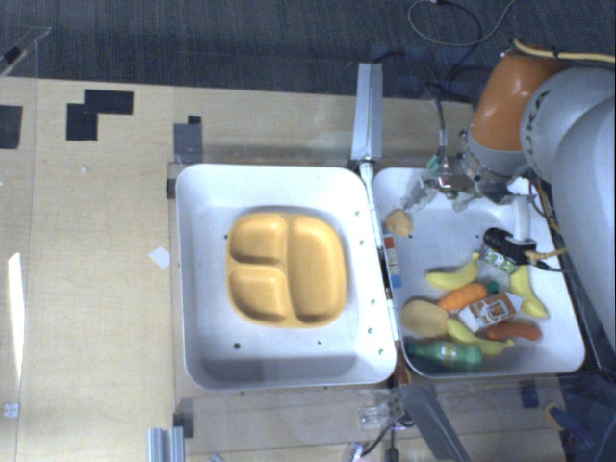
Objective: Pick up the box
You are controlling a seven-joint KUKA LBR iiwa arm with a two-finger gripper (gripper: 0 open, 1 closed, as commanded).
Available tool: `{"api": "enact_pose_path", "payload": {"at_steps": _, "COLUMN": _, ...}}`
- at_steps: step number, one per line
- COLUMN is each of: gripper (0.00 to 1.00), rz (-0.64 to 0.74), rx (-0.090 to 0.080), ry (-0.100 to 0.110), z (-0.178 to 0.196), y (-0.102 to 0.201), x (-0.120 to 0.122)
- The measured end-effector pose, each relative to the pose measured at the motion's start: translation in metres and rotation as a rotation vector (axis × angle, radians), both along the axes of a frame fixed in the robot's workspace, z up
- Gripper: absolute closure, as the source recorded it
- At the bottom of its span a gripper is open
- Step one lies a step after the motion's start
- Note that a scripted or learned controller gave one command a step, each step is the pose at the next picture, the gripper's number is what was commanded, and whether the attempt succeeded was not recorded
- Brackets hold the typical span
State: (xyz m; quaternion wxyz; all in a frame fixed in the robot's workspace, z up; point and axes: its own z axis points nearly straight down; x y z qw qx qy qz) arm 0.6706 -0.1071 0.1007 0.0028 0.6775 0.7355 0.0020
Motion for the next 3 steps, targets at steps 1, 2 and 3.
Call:
{"api": "enact_pose_path", "payload": {"at_steps": 1, "gripper": 0.0, "rz": -0.008, "rx": -0.005, "ry": -0.015, "z": -0.005, "y": -0.056, "x": -0.053}}
{"api": "enact_pose_path", "payload": {"at_steps": 2, "gripper": 1.0, "rz": -0.006, "rx": -0.002, "ry": -0.026, "z": 0.009, "y": -0.053, "x": -0.049}}
{"api": "enact_pose_path", "payload": {"at_steps": 3, "gripper": 0.0, "rz": -0.006, "rx": -0.002, "ry": -0.025, "z": 0.009, "y": -0.053, "x": -0.05}}
